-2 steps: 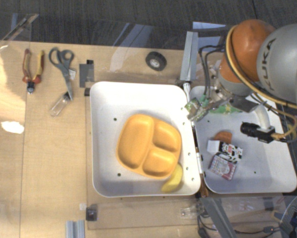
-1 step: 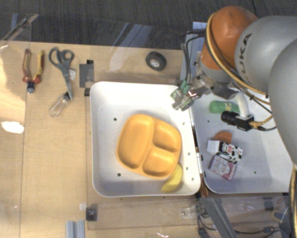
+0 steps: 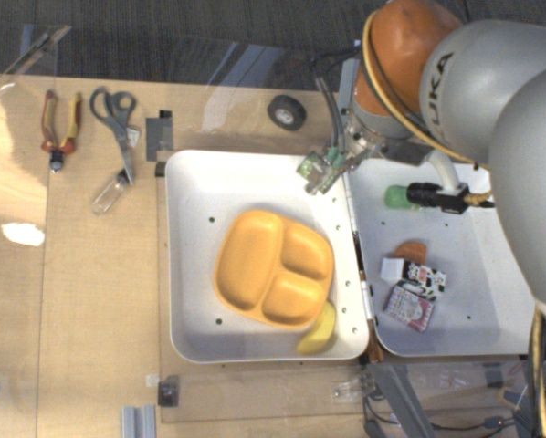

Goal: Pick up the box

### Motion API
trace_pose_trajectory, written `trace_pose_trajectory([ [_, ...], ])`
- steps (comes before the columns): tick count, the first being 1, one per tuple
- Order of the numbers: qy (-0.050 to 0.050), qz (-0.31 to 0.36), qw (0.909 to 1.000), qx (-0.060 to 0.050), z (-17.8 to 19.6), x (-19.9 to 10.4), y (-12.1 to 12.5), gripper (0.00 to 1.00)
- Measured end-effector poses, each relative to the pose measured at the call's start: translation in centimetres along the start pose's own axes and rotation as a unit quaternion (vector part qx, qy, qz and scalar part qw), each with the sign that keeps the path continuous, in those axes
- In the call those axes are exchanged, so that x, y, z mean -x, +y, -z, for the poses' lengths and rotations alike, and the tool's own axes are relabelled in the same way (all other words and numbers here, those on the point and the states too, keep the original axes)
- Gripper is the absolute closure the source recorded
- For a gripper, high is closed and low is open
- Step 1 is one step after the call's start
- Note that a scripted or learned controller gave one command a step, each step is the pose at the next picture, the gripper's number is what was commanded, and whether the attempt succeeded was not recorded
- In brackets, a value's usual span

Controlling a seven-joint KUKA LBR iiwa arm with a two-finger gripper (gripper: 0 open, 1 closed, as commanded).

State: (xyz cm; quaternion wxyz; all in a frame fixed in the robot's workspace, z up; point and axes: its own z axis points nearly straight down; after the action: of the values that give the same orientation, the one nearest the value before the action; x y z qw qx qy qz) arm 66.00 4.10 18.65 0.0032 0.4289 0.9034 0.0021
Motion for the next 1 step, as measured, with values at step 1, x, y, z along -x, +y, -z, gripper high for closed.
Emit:
trace_pose_trajectory([
  [1, 0.0, -0.084, 0.9965, 0.0, -0.01, -3.77, -5.52, 1.0],
])
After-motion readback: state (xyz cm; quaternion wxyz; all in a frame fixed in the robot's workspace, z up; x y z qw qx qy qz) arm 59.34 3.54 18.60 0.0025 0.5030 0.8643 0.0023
